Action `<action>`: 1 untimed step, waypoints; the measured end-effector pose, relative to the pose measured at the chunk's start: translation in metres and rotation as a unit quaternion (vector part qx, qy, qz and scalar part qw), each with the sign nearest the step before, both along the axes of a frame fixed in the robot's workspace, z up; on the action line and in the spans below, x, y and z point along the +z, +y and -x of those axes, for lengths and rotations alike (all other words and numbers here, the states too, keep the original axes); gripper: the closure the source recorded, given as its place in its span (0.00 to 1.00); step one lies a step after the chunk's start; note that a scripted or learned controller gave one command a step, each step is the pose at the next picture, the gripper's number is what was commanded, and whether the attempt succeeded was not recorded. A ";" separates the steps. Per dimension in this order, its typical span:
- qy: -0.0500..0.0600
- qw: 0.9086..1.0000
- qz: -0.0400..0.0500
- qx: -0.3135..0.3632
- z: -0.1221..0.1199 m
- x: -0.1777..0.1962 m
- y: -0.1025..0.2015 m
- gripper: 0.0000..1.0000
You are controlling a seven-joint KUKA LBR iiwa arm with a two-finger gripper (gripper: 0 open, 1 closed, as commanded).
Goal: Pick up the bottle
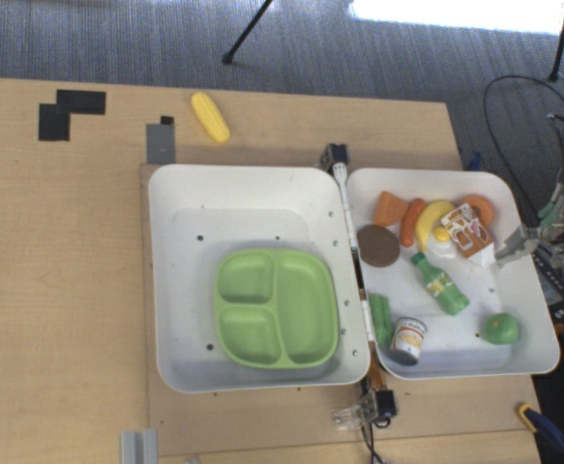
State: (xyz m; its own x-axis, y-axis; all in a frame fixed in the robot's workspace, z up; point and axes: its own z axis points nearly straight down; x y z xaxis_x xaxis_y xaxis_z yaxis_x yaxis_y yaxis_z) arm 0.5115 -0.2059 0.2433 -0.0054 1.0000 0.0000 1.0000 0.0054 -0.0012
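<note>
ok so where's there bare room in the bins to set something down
Left bin: bare floor along its top and left, around the green divided plate. Right bin: a small patch between the green bottle and the green apple. Crowded along its top, where the banana, carrot and carton cluster.

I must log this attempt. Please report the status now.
Tool at right bin's right edge, apart from bottle. Bottle lying mid-bin. Can, brown disc close by.

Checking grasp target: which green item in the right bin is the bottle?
The green bottle lying on its side mid-bin, yellow label and cap end toward the brown disc. The green round fruit sits near the bin's right corner; the green block lies along its left wall.
</note>
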 end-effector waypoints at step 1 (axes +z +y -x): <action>0.001 1.000 -0.001 -0.024 -0.011 -0.067 0.055 0.00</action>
